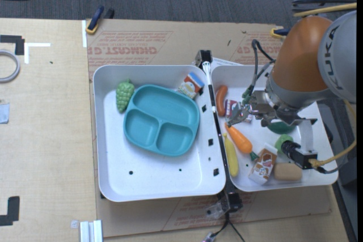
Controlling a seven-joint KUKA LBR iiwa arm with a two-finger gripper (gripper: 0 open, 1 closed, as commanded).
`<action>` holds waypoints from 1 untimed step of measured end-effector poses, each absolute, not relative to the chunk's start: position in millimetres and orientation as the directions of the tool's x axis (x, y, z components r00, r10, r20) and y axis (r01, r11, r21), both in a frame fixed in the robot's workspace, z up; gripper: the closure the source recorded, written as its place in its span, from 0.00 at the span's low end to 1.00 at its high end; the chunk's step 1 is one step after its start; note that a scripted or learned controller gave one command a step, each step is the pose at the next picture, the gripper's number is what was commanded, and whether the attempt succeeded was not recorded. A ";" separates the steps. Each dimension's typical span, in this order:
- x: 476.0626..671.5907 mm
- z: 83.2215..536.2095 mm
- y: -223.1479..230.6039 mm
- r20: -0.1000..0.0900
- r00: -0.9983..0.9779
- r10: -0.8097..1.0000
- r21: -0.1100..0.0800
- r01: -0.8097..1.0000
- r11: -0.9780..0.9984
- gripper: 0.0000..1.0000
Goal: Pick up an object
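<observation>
Bench w/ 2 bins [108, 139], arm [306, 59] hiding right bin's back, pincer [241, 113] blurry

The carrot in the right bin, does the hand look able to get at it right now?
Probably yes. The carrot lies uncovered in the right bin, just below the hand, with nothing on top; the banana beside it could crowd a finger.
</observation>
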State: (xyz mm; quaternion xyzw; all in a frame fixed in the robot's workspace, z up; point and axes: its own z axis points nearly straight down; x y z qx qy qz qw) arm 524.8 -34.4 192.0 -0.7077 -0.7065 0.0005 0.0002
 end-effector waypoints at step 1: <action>524.8 192.0 -34.4 0.000 0.002 1.000 -0.001 1.000 -0.002 0.00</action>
